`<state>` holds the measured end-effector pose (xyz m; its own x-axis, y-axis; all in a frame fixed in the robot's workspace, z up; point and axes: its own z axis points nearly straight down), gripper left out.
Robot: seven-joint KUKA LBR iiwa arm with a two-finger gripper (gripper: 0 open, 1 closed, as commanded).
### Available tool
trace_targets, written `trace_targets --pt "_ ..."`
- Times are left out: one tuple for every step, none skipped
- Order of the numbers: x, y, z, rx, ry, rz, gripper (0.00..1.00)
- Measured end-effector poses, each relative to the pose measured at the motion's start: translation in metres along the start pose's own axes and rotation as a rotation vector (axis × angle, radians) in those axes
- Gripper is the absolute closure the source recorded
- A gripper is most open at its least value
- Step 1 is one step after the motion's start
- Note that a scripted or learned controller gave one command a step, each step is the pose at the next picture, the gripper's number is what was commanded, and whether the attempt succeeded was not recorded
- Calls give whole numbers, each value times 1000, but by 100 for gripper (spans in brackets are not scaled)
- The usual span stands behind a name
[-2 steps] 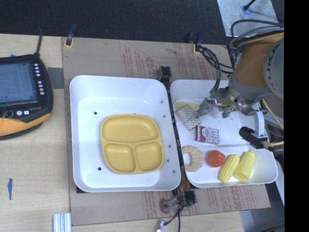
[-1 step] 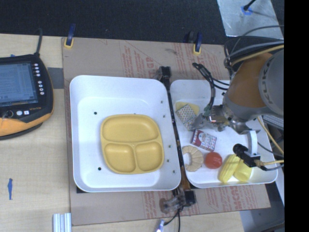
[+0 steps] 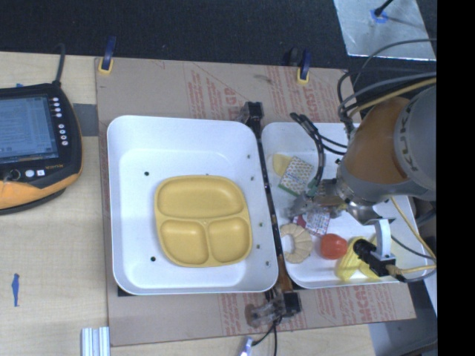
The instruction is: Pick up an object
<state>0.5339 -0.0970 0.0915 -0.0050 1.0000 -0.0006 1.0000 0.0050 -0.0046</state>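
Camera view: the arm (image 3: 382,150) comes in from the right, with its wrist down over the right bin (image 3: 326,279). The jaws sit under the wrist, low over the clutter near the bin's middle. The wrist hides them, so we cannot tell whether they are released or clenched, or whether anything is held.

All candidate objects are in the right bin:
- A pale yellow wedge (image 3: 280,162) lies at the far left corner, touching a checkered packet (image 3: 298,173).
- A second patterned packet (image 3: 318,222) lies just beside the wrist, at the spot where the jaws come down.
- A beige scalloped disc (image 3: 297,242) rests against the bin's left wall.
- A red ball (image 3: 333,245) sits just right of the disc.
- A yellow lump (image 3: 347,268) lies near the front edge, next to the ball.

The left bin (image 3: 122,199) holds a yellow three-compartment tray (image 3: 202,219), flat and roughly centred. It is well apart from the arm.

Both bins sit on a cardboard sheet (image 3: 185,87) on the counter (image 3: 52,273). Blue clamps (image 3: 107,54) pin the sheet's far edge.

A teach pendant (image 3: 33,143) lies on the counter left of the bins with its screen lit. A small blue mark (image 3: 15,288) sits near the front left.
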Motion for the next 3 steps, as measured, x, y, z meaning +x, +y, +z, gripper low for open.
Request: trace_targets --pt "-8 44 -1 -2 1 1 0" --pt "-2 110 -1 -2 2 2 0" --pt "-8 122 -1 -3 1 0 0"
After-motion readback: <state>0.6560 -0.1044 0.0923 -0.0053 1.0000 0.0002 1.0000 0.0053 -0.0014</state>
